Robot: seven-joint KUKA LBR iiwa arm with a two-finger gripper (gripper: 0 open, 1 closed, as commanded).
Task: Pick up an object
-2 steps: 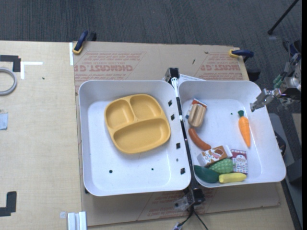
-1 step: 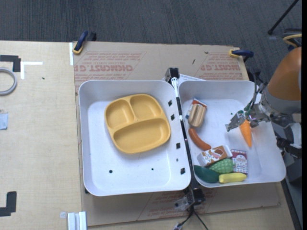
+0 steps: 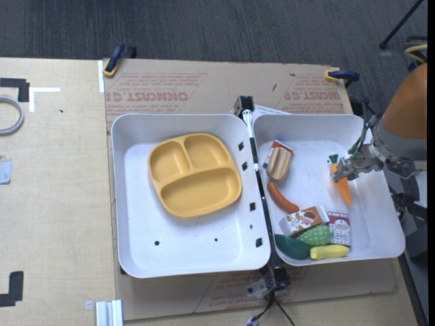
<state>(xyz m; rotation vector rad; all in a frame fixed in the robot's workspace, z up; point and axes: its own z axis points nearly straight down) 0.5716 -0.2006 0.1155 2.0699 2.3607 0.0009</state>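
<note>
My gripper [image 3: 348, 167] is low in the right bin [image 3: 380, 250], near its right wall, directly over the leafy end of an orange toy carrot [image 3: 345, 190]. The carrot's pointed end sticks out below the gripper toward the front of the bin. Further left in the same bin are a tan cylinder [image 3: 279, 162], a red sausage [image 3: 282, 197], two small printed cartons [image 3: 305, 220] [image 3: 339, 227], a green corn cob [image 3: 314, 236], a yellow banana-like piece [image 3: 329, 251] and a dark green piece [image 3: 291, 247].
The left bin [image 3: 136, 250] holds a yellow divided plate [image 3: 195, 174]. A divider with clips [image 3: 253, 175] runs between the bins. Both bins sit on cardboard [image 3: 156, 90] held down by clamps. The arm's orange band [image 3: 408, 104] hangs over the right bin's edge.
</note>
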